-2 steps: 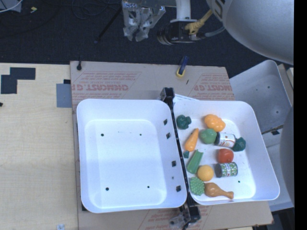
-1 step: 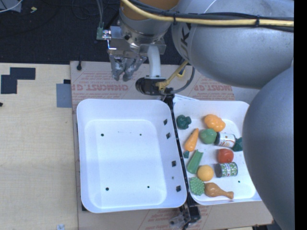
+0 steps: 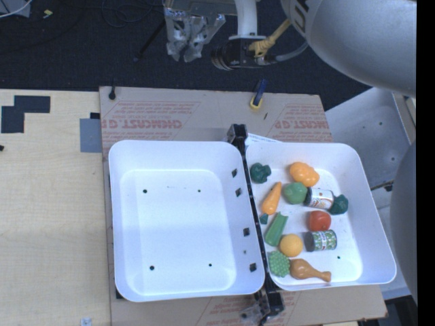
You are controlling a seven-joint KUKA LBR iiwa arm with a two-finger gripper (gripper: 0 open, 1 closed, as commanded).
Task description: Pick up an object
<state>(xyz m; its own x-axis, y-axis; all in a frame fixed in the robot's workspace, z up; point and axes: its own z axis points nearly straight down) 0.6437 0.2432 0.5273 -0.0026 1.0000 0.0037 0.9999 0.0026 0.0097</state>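
Observation:
The right bin (image 3: 367,250) holds several toy foods. Among them are an orange pepper (image 3: 303,174), a carrot (image 3: 272,197), a red tomato (image 3: 318,220), a small bottle (image 3: 321,198), a green-labelled can (image 3: 321,240), an orange ball (image 3: 291,245) and a drumstick (image 3: 309,271). My gripper (image 3: 189,53) hangs high over the dark floor beyond the bench, far up and left of these objects. It is open with nothing between its fingers.
The left bin (image 3: 177,229) sits beside the right one, with a black divider (image 3: 248,209) between them. Both rest on a cardboard sheet (image 3: 177,117). The arm's grey body (image 3: 360,26) crosses the top right.

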